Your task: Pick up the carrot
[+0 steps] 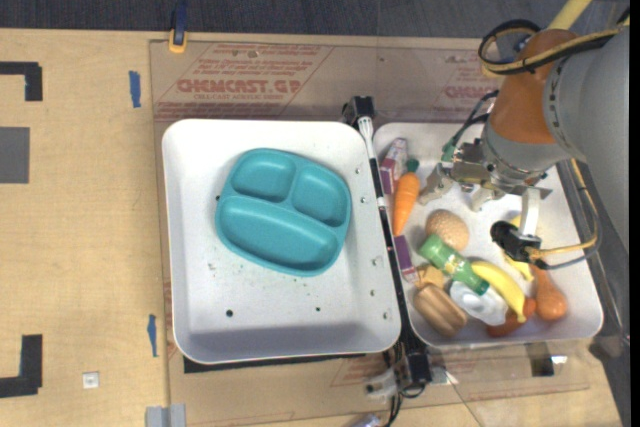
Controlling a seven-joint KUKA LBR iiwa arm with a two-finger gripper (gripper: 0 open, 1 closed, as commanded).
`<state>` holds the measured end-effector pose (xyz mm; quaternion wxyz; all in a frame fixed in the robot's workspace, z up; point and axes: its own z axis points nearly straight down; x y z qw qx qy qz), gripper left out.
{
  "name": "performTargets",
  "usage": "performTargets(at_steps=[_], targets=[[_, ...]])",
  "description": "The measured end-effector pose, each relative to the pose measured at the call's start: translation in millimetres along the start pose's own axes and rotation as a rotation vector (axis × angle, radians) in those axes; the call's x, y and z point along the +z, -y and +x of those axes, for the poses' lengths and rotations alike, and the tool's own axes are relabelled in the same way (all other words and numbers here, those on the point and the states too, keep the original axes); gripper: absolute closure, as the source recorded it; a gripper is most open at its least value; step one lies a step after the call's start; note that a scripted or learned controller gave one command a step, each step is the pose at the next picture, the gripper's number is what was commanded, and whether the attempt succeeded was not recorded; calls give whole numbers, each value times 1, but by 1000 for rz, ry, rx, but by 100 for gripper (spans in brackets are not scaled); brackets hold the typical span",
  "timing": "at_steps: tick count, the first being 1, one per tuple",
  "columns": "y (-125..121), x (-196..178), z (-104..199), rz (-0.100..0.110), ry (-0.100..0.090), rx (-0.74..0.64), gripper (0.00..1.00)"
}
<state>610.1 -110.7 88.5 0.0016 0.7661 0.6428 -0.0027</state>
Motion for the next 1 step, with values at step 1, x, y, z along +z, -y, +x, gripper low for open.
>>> performTargets(at_steps=[1], targets=[[-15, 0, 20, -11, -2, 240, 0]])
